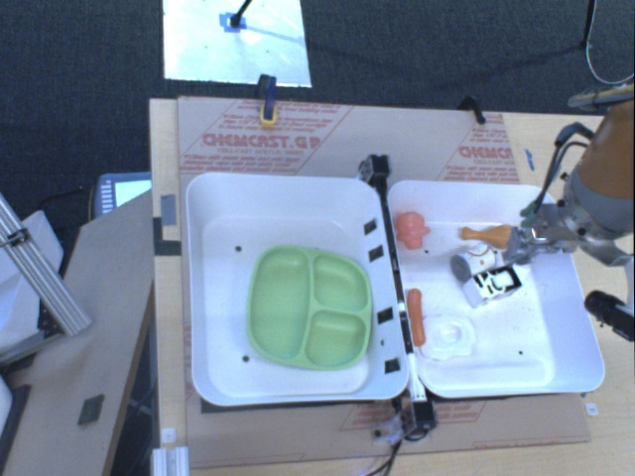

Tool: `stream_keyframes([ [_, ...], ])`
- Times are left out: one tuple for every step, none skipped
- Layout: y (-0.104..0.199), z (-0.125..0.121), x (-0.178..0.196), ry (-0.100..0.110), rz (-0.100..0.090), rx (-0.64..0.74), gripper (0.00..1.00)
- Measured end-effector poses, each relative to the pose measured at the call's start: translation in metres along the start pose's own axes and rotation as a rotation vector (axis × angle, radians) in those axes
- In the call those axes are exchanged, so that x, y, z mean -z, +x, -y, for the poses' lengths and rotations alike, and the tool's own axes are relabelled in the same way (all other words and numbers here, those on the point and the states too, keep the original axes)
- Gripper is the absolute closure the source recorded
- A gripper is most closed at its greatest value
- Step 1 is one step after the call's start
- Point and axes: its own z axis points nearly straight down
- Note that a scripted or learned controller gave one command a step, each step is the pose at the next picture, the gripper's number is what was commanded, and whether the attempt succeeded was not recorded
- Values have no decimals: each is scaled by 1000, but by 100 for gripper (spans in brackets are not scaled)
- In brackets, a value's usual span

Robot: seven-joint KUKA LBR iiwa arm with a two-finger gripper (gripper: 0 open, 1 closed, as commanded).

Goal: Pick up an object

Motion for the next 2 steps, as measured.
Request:
stream_keyframes([
  [0,-1,16,3,-1,0,100],
  [44,2,12,5,-3,4,100],
])
